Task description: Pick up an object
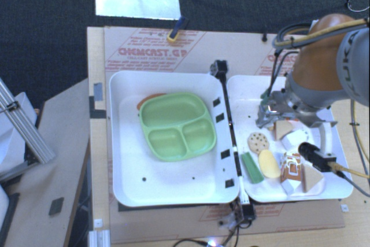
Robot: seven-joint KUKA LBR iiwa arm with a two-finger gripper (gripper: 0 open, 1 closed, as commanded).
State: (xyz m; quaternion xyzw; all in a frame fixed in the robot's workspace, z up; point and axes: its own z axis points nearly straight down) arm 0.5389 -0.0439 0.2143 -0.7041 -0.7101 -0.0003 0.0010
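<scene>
Arm (324,61): grey with an orange band, reaching in from the right and bent down over the right bin.
Hand (269,115): low inside the right bin (243,89), near its upper middle; whether it is open or closed, I cannot tell, and nothing can be seen in its grip.
Right bin contents: a round cookie (258,142), a yellow oval piece (269,163), a green stick (251,168), a brown wedge (283,128) and a red-and-white packet (292,169), all clustered just below the hand.
Left bin (124,142): holds a green divided tray (176,126) with an orange thing (148,100) partly under its upper left edge.
Table (156,49): carries both bins side by side.
</scene>
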